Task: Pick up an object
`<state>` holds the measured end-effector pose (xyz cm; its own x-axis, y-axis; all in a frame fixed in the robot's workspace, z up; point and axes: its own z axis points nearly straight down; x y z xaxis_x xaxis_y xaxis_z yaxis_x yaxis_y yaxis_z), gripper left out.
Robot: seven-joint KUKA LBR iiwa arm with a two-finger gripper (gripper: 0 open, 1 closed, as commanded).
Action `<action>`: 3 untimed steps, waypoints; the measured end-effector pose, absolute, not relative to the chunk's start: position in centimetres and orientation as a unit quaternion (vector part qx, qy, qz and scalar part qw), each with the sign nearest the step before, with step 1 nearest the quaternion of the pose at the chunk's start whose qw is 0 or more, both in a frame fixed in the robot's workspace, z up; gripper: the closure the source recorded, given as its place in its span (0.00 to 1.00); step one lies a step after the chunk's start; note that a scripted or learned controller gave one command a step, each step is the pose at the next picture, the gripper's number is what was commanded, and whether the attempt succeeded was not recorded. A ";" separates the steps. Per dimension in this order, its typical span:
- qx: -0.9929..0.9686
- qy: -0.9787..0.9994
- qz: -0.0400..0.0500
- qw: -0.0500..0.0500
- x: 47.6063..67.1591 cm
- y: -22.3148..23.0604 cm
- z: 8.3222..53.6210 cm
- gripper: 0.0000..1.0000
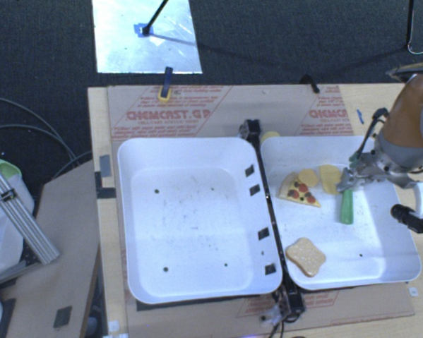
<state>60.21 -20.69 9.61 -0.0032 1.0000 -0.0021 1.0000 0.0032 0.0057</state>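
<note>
In the right white plastic bin (pixel 393 265), a triangular toy pizza slice with red dots (pixel 299 189) lies at the upper left, touching a round pale-yellow piece (pixel 310 176) and near a yellow chip-like piece (pixel 330 177). A tan toy bread slice (pixel 305 256) sits alone near the lower left corner. The left white bin (pixel 193 222) offers wide bare floor. From the frame's right edge, the grey arm with its orange band (pixel 412 119) reaches in, and the gripper (pixel 349 182) meets the top of an upright-lying green stick (pixel 347 206); whether its fingers clamp it cannot be told.
</note>
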 end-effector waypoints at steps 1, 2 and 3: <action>0.706 0.708 0.001 0.003 60.2 -20.7 9.6 0.00; 0.707 0.707 -0.001 -0.001 55.7 -20.6 8.3 0.00; 0.707 0.708 0.001 0.002 56.0 -20.7 9.5 1.00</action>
<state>56.04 -20.67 9.55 -0.0015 1.0000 -0.0009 1.0000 0.0015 0.0041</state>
